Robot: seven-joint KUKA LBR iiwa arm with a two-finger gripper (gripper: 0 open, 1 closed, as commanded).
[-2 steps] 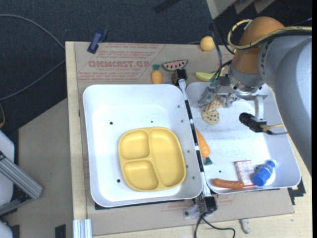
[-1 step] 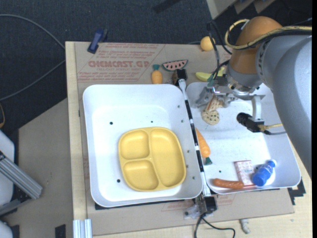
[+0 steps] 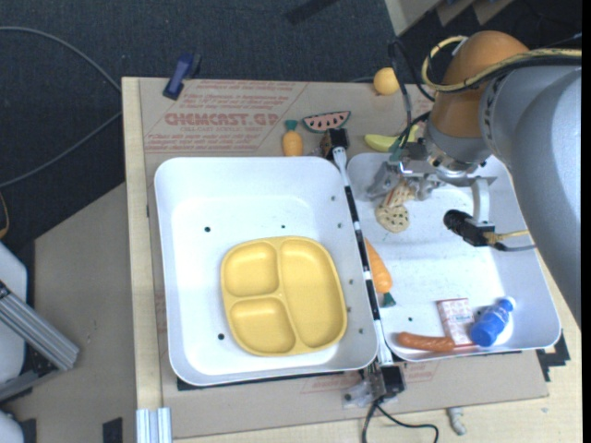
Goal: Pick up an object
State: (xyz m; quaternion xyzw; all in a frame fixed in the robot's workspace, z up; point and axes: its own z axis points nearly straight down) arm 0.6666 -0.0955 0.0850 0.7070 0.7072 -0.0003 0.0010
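White right bin (image 3: 517, 335): pincer (image 3: 399, 195) at its far-left corner, grip state impossible to tell, above a holed cheese wedge (image 3: 393, 216); bare floor beyond, carrot (image 3: 375, 268) hugging left wall.

Pincer (image 3: 399, 195) over right bin (image 3: 526, 275), just above holed cracker (image 3: 393, 217); yellow tray (image 3: 282, 295) in left bin (image 3: 185, 247).

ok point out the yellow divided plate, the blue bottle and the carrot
yellow divided plate (image 3: 282, 295), camera view, central ridge between compartments
blue bottle (image 3: 490, 322), camera view, middle of its body
carrot (image 3: 376, 268), camera view, orange body beside the bin wall
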